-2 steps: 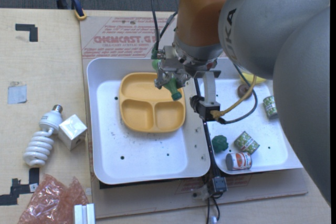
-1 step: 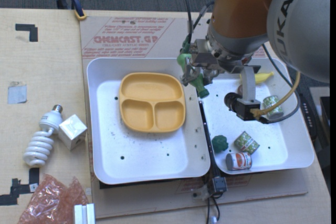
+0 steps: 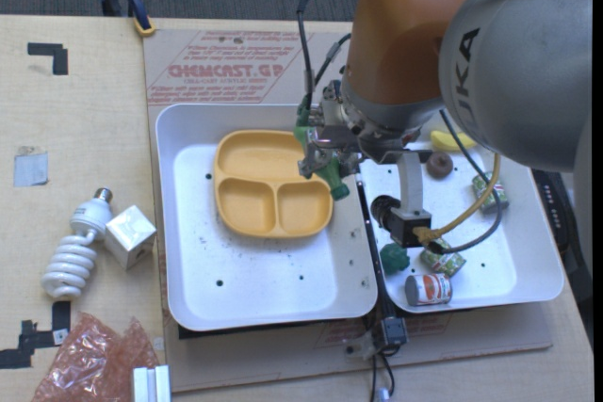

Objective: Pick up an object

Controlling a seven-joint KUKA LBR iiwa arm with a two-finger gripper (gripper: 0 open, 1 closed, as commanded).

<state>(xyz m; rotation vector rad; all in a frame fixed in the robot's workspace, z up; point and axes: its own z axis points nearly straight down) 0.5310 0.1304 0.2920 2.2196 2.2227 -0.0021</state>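
My gripper (image 3: 320, 160) hangs over the right edge of the left bin (image 3: 188, 297), just above the rim of a yellow divided plate (image 3: 268, 193). A green object (image 3: 335, 180) pokes out above and below the fingers, and the gripper looks shut on it. The right bin (image 3: 528, 268) holds a brown ball (image 3: 438, 166), a yellow item (image 3: 448, 143), a dark green lump (image 3: 395, 257), a small red and white can (image 3: 430, 289) and two small packets (image 3: 491, 195). The arm hides much of the right bin's back.
On the bench left of the bins lie a spiral light bulb (image 3: 75, 245), a white cube (image 3: 130, 233) and a red mesh bag (image 3: 94, 358). A printed cardboard sheet (image 3: 226, 66) lies under the bins.
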